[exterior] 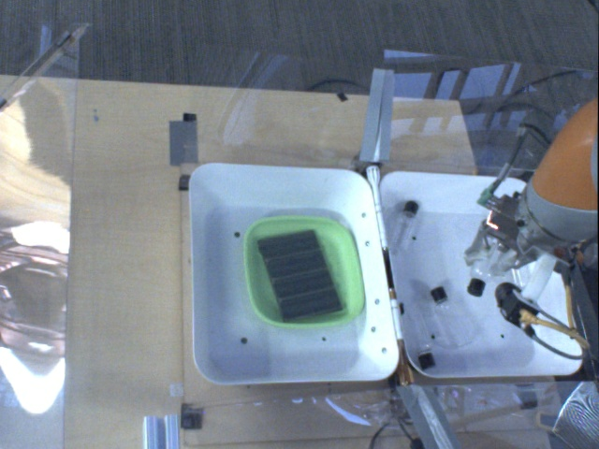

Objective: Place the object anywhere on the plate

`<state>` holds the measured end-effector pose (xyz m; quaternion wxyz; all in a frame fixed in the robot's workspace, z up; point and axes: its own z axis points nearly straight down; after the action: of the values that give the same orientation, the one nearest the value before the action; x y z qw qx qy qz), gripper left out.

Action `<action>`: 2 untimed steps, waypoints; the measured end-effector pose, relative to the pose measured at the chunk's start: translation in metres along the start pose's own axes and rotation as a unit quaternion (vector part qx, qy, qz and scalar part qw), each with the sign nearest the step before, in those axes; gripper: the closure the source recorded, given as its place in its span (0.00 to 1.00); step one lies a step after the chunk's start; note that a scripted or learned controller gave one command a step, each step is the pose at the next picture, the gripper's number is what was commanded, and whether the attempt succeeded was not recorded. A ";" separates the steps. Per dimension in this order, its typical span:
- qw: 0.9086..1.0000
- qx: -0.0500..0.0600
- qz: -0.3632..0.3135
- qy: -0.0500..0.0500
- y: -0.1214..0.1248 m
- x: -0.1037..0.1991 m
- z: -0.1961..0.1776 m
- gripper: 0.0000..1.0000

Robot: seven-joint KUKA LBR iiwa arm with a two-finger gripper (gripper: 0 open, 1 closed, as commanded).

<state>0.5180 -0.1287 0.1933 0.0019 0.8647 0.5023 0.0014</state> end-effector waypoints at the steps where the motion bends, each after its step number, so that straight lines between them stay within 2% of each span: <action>1: 0.992 0.002 -0.124 0.001 -0.059 0.042 0.009 1.00; 2: 0.982 0.001 -0.186 0.001 -0.094 0.119 -0.010 1.00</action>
<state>0.4954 0.0211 0.2032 0.0009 0.7559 0.6546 0.0017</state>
